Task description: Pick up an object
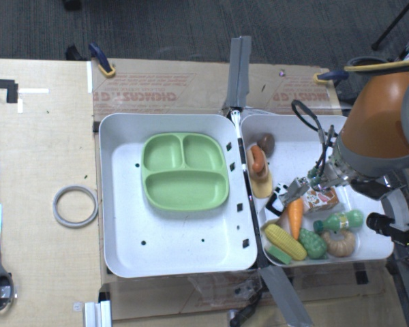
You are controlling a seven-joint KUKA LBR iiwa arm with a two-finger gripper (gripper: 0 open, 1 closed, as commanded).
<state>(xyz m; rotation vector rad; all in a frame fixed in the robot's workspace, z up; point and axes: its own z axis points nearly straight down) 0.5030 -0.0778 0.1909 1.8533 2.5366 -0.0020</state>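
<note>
Two white bins sit side by side. Toy food fills the right bin (286,125): a carrot (295,217), corn (285,242). The pincer (307,184) hangs just above the carrot; I cannot tell its state. The arm (378,118) hides the bin's right side.

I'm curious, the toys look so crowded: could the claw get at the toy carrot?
Probably yes. The claw hangs right beside the carrot, whose top lies bare, though corn crowds it.
</note>
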